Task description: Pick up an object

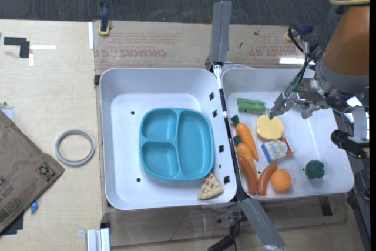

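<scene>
White bins fill the middle; the gripper, fingers spread, hovers at the yellow food, right.

Both white bins look like smooth, faintly glossy plastic, as does the blue divided plate well left of the gripper. The toy food just below the gripper, the yellow disc among it, looks matt plastic. The bench far left looks like pale matt wood.

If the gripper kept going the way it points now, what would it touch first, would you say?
Most likely the round yellow food piece: the gripper points down-left at its upper edge, though height above it is unclear.
</scene>
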You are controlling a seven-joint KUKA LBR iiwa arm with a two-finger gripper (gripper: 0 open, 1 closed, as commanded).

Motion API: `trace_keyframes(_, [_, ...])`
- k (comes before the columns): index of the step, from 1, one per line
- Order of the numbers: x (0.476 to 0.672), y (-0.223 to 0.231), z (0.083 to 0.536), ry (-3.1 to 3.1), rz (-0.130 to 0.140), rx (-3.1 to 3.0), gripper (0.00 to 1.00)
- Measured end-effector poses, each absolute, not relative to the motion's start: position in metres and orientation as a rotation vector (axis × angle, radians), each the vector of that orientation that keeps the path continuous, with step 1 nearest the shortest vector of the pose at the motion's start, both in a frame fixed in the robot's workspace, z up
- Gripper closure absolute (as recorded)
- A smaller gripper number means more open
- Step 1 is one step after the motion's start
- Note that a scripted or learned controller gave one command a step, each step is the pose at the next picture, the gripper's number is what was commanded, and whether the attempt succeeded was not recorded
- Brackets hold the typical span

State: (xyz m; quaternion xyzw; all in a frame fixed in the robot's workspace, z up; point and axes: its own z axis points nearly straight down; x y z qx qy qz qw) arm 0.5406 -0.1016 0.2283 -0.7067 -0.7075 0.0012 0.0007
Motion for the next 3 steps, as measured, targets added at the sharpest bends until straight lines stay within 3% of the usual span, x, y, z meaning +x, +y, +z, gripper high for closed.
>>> trace_keyframes(1, [0.507, -0.129, 0.095, -2.269, 0.003, -2.17, 0.0])
trace_keyframes(2, [0.508, -0.13, 0.104, -2.264, 0.003, -2.173, 1.0])
trace_keyframes(3, [0.612, -0.077, 0.191, -2.243, 0.002, -2.201, 1.0])
